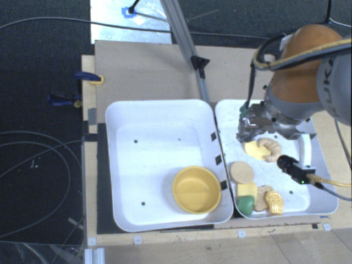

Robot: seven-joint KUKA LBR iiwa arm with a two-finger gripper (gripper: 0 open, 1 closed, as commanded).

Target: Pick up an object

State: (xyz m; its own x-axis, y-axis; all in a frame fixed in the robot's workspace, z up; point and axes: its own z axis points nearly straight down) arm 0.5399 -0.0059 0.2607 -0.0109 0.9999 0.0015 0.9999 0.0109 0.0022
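My gripper hangs low over the back left part of the right bin, beneath the orange-banded wrist. Just in front of it lie a pale yellow piece and a curled tan croissant-shaped piece. Nearer the front sit a round beige disc, a yellow block, a green piece, and a yellow corn-like piece. Nothing shows between the gripper's tips.
The left bin holds a yellow bowl at its front right. A black cable connector trails over the right bin. A metal pole slants behind the bins. Blue and yellow clamps grip the bench's left edge.
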